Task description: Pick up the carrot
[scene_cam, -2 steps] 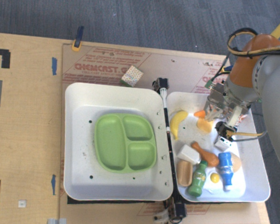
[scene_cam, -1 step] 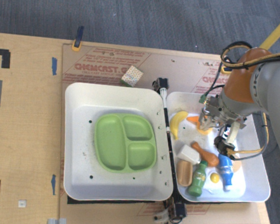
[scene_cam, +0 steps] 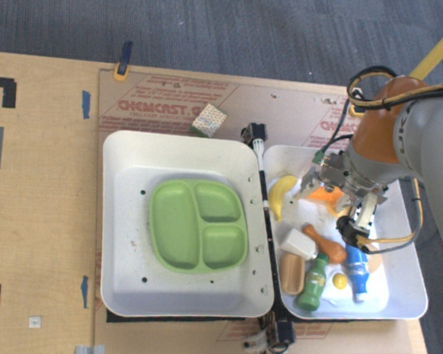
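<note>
Carrot (scene_cam: 325, 245) not yet picked up: it was seen lying in the right bin (scene_cam: 404, 300), just near of the hand (scene_cam: 318, 181). Whether the hand was spread or pressed together could not be told. Counted: one carrot, one banana (scene_cam: 280, 195), two bins.
</note>
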Controlling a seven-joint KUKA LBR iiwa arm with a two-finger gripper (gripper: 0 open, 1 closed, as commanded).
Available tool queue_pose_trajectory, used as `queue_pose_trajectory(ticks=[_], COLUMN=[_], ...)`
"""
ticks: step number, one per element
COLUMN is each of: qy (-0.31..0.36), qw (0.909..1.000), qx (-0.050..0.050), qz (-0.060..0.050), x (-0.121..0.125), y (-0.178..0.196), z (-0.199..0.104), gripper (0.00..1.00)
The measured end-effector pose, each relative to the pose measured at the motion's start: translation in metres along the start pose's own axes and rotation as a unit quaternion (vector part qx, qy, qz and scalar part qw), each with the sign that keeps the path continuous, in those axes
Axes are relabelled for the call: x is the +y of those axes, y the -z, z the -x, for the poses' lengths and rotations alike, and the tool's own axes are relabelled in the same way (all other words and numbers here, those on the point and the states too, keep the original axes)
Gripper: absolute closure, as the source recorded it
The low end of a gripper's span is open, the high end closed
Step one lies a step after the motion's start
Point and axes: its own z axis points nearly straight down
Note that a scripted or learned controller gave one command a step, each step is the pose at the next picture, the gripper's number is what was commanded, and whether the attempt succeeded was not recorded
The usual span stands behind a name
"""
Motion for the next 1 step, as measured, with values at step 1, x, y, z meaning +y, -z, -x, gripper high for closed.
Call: queue_pose_trajectory(ticks=[1], qy=[0.0], qw=[1.0], qx=[-0.003], qz=[0.003], x=[0.0021], y=[0.0122], z=[0.0017], gripper=[1.0])
